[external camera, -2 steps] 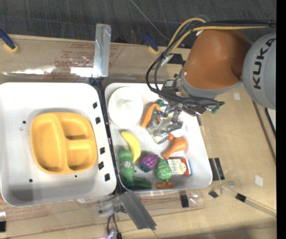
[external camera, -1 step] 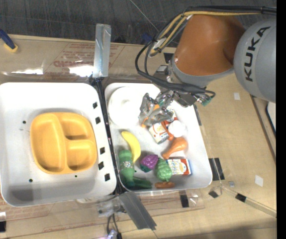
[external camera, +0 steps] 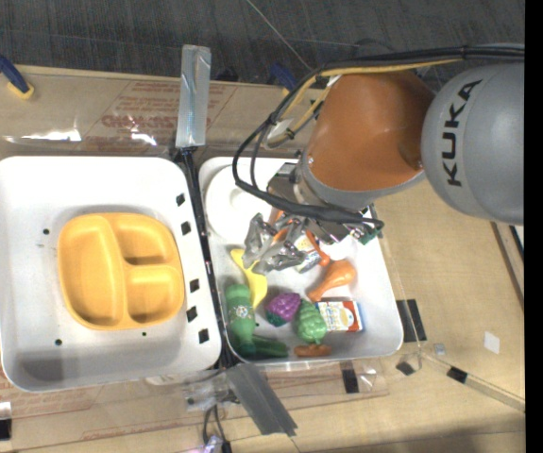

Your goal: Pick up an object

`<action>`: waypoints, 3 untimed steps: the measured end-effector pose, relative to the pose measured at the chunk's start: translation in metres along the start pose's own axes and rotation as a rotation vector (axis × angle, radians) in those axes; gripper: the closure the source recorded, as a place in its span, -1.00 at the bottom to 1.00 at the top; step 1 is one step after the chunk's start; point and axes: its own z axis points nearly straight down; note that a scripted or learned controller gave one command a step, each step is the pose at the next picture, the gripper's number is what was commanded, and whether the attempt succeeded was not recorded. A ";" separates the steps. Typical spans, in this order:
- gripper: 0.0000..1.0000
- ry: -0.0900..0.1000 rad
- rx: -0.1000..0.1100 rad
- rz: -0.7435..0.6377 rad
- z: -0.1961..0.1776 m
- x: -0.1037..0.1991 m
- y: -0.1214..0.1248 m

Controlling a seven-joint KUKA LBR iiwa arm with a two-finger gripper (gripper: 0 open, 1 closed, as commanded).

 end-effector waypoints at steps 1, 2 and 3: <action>1.00 -0.004 0.004 0.122 -0.062 -0.040 -0.024; 1.00 -0.003 0.006 0.071 -0.088 -0.041 -0.109; 1.00 0.001 -0.003 -0.386 0.013 0.008 -0.093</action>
